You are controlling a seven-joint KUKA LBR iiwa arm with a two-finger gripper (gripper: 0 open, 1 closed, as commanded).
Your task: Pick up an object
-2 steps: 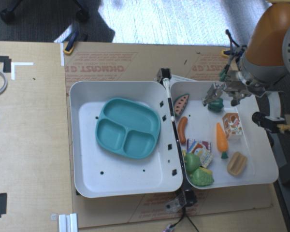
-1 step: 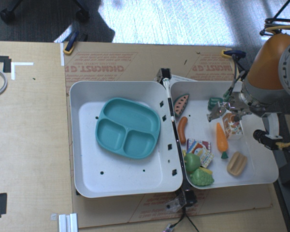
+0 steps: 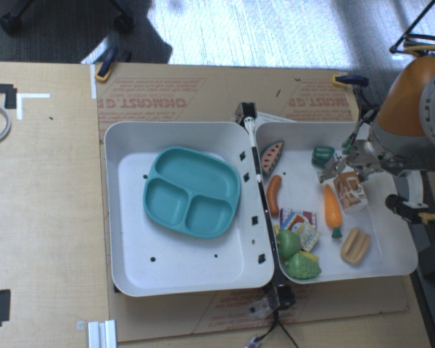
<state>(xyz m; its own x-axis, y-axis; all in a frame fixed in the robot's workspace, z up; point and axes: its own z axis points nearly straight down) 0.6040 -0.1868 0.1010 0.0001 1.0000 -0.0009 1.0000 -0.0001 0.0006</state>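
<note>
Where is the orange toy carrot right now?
The orange toy carrot lies in the right-hand white bin, just left of a small white-and-orange carton and above-left of a tan bread-shaped toy.

Teal plate [image 3: 193, 192] in left bin [image 3: 130, 252], toy food in right bin [image 3: 391, 263]

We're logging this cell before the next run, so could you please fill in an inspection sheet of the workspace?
Surface: two white bins, left bin, right bin, on cardboard.
Job's things: carrot, hot dog, watermelon slice, bread, carton, green items in right bin.
Clutter: teal divided plate in left bin.
Grippers: gripper low over the right bin's far side, by the carton.
Cables: black cable at near edge.
Surroundings: chair base, carpet.
</note>
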